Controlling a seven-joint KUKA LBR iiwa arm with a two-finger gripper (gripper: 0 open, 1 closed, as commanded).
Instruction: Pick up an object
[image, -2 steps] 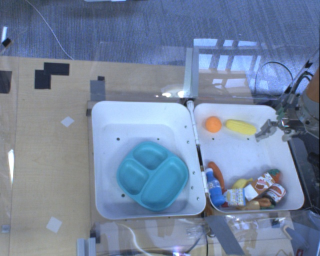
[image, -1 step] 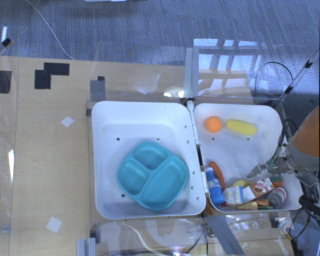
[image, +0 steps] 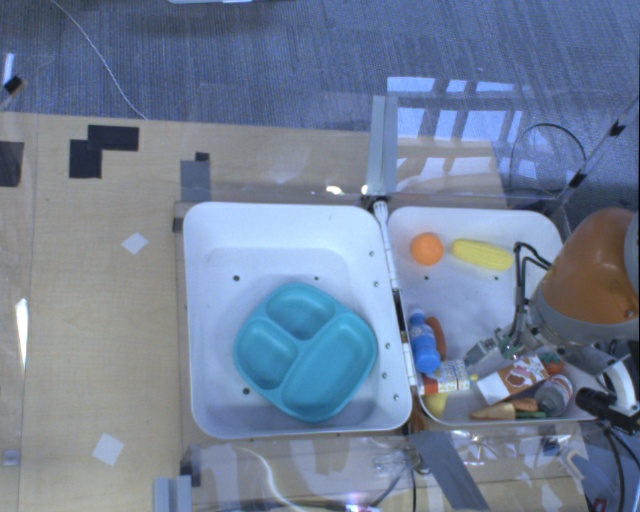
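Turquoise: one three-compartment plate (image: 305, 350) fills the left bin (image: 205, 300). The right bin (image: 480, 225) holds one orange ball (image: 427, 249) and one corn cob (image: 481, 255) at 12 o'clock, one blue bottle (image: 425, 345) at 9. The gripper (image: 500, 350) is near 5; grip unreadable.

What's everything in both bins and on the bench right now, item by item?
bins: 2, white, side by side on the bench
divided plate: 1, turquoise, three compartments, in the left bin
ball: 1, orange, far end of the right bin
corn cob: 1, yellow, right of the ball
bottle: 1, blue, against the right bin's left wall
small items: a cluttered heap, mixed colours, near corner of the right bin; too jumbled to count
bench: 1, light wood, with black tape marks far left
arm: 1, grey with orange band, over the right bin's right side
hand: 1, above the heap
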